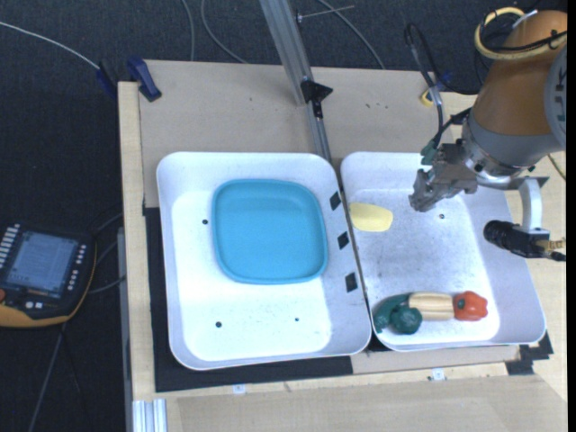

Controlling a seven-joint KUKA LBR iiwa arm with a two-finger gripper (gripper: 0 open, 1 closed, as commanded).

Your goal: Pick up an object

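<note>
The gripper (pixel 427 198) hangs over the upper part of the right bin (pixel 504 268), in the right half of the frame, below the grey wrist and the orange band of the arm (pixel 517 79). From this slanted overhead angle its dark tip shows as one blurred lump, so I cannot tell whether it is spread or pressed together, and nothing is seen caught in it.

A small yellow object (pixel 371 217) lies on the bin floor just left of the gripper and slightly lower in the frame, near the bin's left wall; the two are close but apart. Well below the gripper, along the bin's lower edge, three more pieces lie in a row: a dark green object (pixel 398 317) at the left, a tan cylinder (pixel 432 306) touching it in the middle, and a red object (pixel 470 306) at the right end, against the cylinder.

The left bin (pixel 180 268) sits in the middle of the frame and holds a blue square plate (pixel 268 230), lying flat in its upper part. A handheld control pendant (pixel 40 273) lies on the dark floor at the far left.
</note>
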